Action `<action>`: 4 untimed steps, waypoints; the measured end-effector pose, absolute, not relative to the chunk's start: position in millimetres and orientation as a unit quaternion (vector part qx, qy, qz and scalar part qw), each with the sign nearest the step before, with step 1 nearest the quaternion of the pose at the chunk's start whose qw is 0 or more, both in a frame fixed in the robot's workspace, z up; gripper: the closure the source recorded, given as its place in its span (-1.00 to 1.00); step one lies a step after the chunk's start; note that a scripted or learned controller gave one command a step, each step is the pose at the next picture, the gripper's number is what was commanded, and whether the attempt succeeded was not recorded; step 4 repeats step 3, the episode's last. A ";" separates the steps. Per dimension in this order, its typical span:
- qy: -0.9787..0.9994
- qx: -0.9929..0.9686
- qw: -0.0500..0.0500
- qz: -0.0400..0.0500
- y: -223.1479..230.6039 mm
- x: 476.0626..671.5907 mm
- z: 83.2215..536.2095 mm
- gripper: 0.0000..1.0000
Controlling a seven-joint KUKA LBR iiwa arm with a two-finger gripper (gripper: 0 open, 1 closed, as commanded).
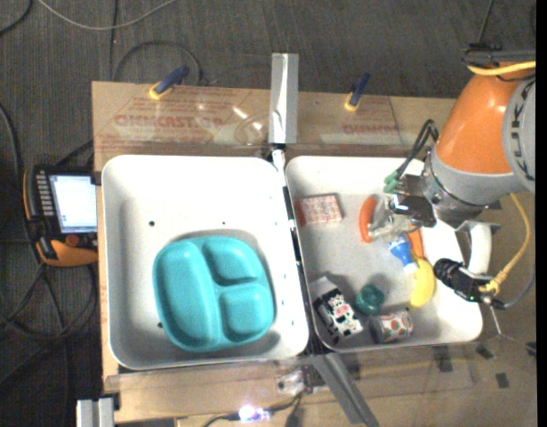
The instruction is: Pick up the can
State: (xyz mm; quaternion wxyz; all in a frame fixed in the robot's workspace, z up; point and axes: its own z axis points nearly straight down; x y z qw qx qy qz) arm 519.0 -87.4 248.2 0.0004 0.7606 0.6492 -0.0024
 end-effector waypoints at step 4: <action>0.661 0.750 0.000 -0.003 -163.5 578.8 213.6 -1.00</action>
